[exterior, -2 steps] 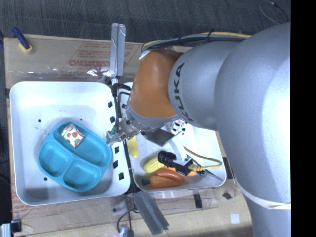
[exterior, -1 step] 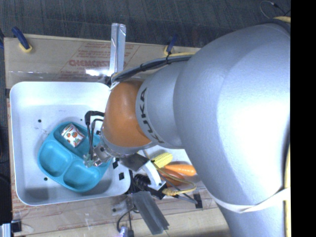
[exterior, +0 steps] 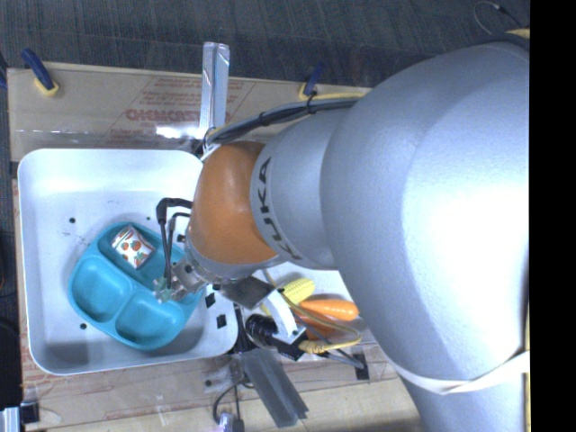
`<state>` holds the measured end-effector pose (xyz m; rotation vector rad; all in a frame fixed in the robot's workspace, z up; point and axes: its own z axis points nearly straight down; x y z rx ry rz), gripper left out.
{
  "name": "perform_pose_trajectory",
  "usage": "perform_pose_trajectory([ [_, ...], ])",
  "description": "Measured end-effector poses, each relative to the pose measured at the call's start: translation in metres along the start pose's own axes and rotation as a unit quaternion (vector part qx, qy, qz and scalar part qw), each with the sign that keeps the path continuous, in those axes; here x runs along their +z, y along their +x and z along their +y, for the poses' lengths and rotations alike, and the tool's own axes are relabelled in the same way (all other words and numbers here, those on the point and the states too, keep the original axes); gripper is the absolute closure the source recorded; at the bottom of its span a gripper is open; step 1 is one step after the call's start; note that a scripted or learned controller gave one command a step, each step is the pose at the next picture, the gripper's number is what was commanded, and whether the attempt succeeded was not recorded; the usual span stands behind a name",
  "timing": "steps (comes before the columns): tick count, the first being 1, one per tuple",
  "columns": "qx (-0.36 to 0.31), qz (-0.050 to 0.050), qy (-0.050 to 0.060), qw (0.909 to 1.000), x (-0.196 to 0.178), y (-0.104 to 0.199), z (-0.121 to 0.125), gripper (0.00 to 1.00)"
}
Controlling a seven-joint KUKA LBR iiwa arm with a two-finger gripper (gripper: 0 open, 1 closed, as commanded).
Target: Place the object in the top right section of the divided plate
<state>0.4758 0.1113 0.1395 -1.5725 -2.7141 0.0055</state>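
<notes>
Blue divided plate (exterior: 112, 295) holds a small object (exterior: 134, 249) in one section.

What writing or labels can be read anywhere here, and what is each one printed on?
"KUKA": dark letters running sideways on the grey arm, next to its orange band; the first letters are partly cut off.
Red print on the brown cardboard behind the left white bin: several lines, mirrored or upside down and too blurred to read.
Small object in the blue divided plate: red and white markings, too small to read.
</notes>
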Motion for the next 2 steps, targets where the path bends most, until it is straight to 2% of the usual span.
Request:
perform_pose_trajectory([
  [1, -0.002, 0.0, 0.0, 1.0, -0.009, 0.0, 0.001, 1.0],
  [2, -0.009, -0.001, -0.002, 1.0, -0.052, -0.08, -0.011, 1.0],
])
